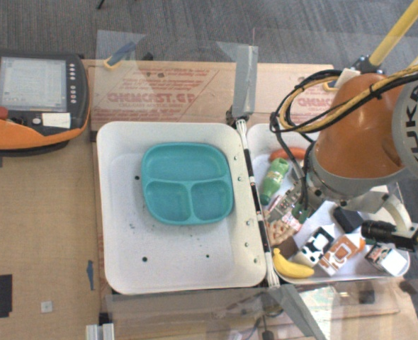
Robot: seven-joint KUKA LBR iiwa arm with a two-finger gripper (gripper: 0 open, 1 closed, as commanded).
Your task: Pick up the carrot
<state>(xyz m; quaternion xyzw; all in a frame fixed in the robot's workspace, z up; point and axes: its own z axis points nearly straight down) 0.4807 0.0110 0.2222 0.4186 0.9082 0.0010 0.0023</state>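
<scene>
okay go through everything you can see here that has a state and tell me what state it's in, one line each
Teal plate: upright, flat in the left bin.
Carrot: lying in the right bin, mostly hidden under the arm.
Green bottle: lying on its side.
Banana: lying at the right bin's front edge.
Pincer: low in the right bin; open or shut cannot be told.
Teach pendant: resting on the bench, screen lit.

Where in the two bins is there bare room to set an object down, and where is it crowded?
Free: the left bin, its white floor all round the teal divided plate. Crowded: the right bin, with a green bottle, banana and the arm above.
</scene>
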